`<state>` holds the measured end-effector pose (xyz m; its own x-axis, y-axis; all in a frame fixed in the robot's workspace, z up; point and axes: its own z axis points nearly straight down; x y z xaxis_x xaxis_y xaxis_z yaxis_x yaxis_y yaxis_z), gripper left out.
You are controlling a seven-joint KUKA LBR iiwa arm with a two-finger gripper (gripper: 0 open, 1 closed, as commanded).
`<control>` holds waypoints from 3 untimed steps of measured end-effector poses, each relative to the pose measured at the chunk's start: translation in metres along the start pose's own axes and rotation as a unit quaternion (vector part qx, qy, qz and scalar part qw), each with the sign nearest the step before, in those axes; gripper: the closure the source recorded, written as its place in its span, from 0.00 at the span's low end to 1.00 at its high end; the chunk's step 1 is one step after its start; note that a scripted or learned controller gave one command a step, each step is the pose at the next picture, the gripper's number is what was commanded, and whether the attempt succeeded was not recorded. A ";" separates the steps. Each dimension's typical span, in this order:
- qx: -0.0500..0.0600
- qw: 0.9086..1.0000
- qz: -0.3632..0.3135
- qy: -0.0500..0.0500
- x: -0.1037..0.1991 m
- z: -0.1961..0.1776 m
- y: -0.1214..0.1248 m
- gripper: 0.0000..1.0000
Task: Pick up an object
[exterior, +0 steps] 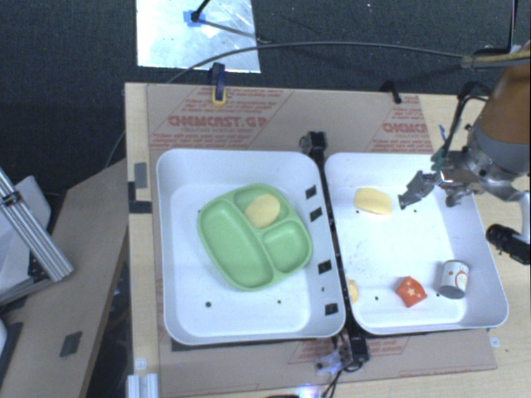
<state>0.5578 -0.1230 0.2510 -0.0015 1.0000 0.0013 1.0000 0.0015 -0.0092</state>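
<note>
On the bench we see two white bins; the left bin point(178, 222) holds a green tray point(241, 247). Over the right bin point(398, 239), the gripper point(423, 187) hovers with nothing between its fingers (whether they are parted or closed, we cannot tell). A yellow lump point(372, 201) lies just left of the fingertips; a red block point(410, 291) and a can point(453, 279) lie nearer the front rim.

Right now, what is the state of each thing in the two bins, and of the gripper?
green divided plate: flat in the left bin, bearing one yellow piece.
yellow piece: in the plate's top compartment.
yellow object: lying free in the right bin.
red block: resting in the right bin, untouched.
small can: beside the red block, apart from it.
gripper: over the right bin, holding nothing that I can see.
</note>
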 end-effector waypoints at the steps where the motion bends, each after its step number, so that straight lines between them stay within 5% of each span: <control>1: -0.005 1.000 -0.001 -0.001 0.000 -0.006 0.002 0.00; 3: -0.004 1.000 0.000 -0.001 -0.001 0.098 0.013 0.00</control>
<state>0.5699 -0.1235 0.1528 -0.0008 1.0000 0.0001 1.0000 0.0008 -0.0009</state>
